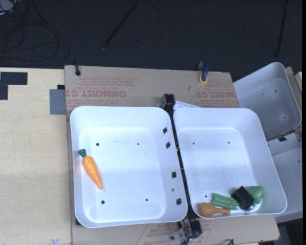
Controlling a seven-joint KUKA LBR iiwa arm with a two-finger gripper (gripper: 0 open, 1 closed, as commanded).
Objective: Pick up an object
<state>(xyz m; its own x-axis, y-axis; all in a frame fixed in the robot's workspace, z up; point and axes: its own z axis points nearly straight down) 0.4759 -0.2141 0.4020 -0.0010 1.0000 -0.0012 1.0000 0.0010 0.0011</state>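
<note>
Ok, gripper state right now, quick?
Gripper: cannot be told. The toy carrot lies loose in the left bin.

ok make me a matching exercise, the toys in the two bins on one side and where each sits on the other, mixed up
Things:
1. carrot
2. black block
3. orange-tan pear-shaped toy
4. green pods

Places:
A. right bin, lying directly left of the black block
B. left bin, by its left wall
C. right bin, at the front rim, farthest left of the cluster
D. right bin, resting against a green toy in the front right corner

Pairs: 1-B, 2-D, 3-C, 4-A
</note>
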